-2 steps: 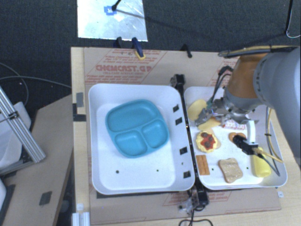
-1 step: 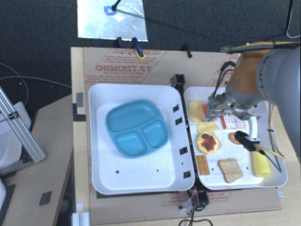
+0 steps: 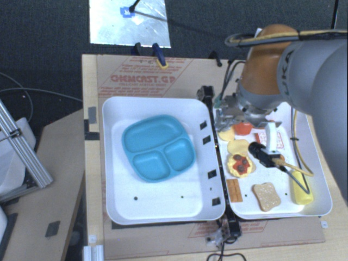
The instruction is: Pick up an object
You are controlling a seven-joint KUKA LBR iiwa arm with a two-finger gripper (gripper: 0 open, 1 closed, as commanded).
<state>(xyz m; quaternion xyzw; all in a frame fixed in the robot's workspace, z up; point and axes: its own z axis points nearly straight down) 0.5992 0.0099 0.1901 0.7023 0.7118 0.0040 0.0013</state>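
Worktop point(image 3: 141, 72): brown cardboard sheet, red print, under two shallow white bins. Left bin point(image 3: 117, 200): blue three-compartment plastic plate point(image 3: 157, 147), rounded corners. Right bin point(image 3: 321, 200): toy food cluttered. Arm, grey with orange band, low over right bin's upper left. Tool point(image 3: 231, 116) just above red tomato-like piece point(image 3: 243, 128); grip state cannot tell. Banana point(image 3: 300, 186), long axis near vertical, at right wall. Toast slice point(image 3: 266, 196) flat, near front. Small pizza point(image 3: 240, 165) mid-bin.

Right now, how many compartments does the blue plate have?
3: the blue plate in the left bin has one large compartment along its top and two smaller ones below.
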